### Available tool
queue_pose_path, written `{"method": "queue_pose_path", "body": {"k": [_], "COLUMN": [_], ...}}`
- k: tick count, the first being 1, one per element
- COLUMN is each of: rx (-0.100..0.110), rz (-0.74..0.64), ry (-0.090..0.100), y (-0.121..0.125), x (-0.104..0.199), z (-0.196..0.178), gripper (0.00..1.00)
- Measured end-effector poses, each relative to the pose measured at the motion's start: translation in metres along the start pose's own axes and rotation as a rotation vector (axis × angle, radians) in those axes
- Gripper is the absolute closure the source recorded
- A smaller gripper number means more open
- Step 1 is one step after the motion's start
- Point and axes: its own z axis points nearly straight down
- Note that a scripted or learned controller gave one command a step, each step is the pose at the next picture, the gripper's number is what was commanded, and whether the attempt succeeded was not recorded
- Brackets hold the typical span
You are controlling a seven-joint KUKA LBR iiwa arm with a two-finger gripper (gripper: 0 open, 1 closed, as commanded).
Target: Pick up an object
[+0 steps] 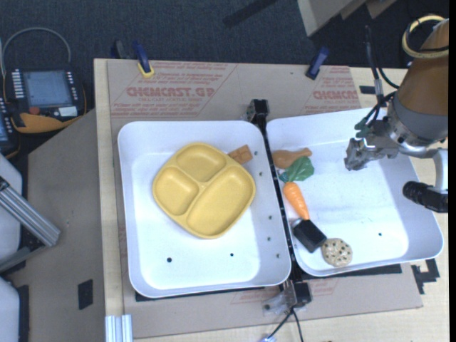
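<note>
Gripper [358, 155]: over the upper right part of the right bin [399, 251], on the grey arm [420, 112] entering from the right; whether its fingers are apart or together cannot be told; nothing visible between them.

Right bin, left edge, top to bottom: tan drumstick-shaped piece [291, 157]; green leafy piece [298, 169] touching it; orange carrot [296, 200] just below; black block [308, 234]; round speckled cookie [336, 251] beside the block. All lie well apart from the gripper.

Left bin [142, 262]: yellow sectioned plate [204, 189], three compartments; small brown piece [241, 154] at its upper right rim.
</note>
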Motion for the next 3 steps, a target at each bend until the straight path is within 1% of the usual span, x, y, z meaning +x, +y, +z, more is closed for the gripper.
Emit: {"method": "queue_pose_path", "body": {"k": [1, 2, 3], "rx": [0.009, 0.009, 0.007], "rz": [-0.003, -0.004, -0.006], "ry": [0.004, 0.005, 0.005], "y": [-0.017, -0.035, -0.051], "x": [0.054, 0.113, 0.166], "z": [0.010, 0.016, 0.002], "gripper": [1.00, 1.00, 1.00]}}
